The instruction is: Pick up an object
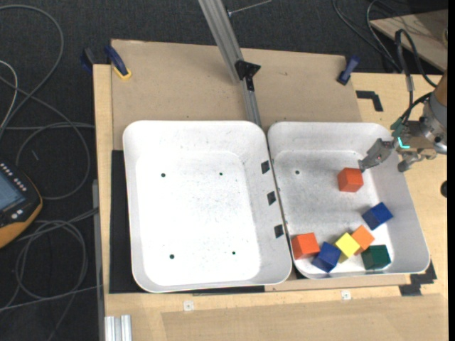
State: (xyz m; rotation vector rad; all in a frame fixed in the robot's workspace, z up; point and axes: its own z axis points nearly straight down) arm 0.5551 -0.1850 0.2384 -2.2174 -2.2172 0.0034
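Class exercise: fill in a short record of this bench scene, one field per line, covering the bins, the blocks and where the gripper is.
left white bin: no blocks in it
right white bin: holds all the blocks
lone block: red-orange cube, upper middle of the right bin
near-edge cluster: orange cube, blue cube, yellow cube, small orange cube, dark green cube
apart from cluster: blue block
gripper: above the right bin's far right side, holding nothing

Bins (142,148) white plastic, smooth, speckled with dark scuffs. Bench (298,69) matt light wood. Blocks (350,180) matt solid colour; slanted rail (224,30) brushed metal.
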